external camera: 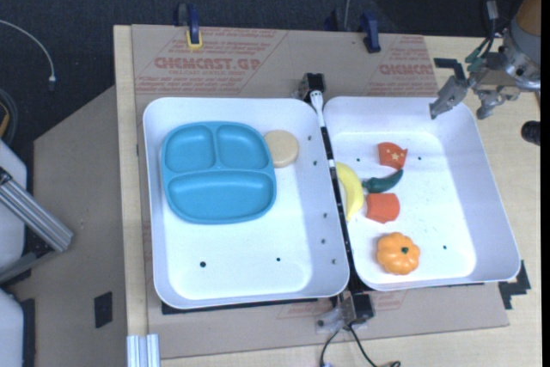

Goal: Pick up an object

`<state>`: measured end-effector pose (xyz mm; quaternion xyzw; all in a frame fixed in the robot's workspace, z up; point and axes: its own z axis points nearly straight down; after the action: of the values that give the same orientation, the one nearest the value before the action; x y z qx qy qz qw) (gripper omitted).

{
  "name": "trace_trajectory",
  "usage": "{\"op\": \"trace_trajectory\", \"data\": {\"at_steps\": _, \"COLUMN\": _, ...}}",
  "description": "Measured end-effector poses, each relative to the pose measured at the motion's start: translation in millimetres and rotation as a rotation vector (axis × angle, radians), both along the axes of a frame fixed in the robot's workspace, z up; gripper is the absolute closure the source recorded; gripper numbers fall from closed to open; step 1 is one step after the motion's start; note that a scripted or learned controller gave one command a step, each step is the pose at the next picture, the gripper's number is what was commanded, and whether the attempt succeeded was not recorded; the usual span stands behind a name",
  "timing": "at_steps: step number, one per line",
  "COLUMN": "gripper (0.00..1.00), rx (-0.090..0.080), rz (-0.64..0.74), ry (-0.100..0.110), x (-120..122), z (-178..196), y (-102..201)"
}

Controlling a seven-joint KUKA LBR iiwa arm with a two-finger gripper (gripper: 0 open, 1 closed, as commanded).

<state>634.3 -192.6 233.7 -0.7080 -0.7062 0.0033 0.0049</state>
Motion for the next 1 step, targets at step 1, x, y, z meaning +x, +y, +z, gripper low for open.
{"op": "trace_trajectory", "data": {"at_steps": 1, "gripper": 0.00, "rx": -0.003, "rz": 0.003, "ry": -0.012, "x": 2.6, "z": 7.0, "y": 0.4}}
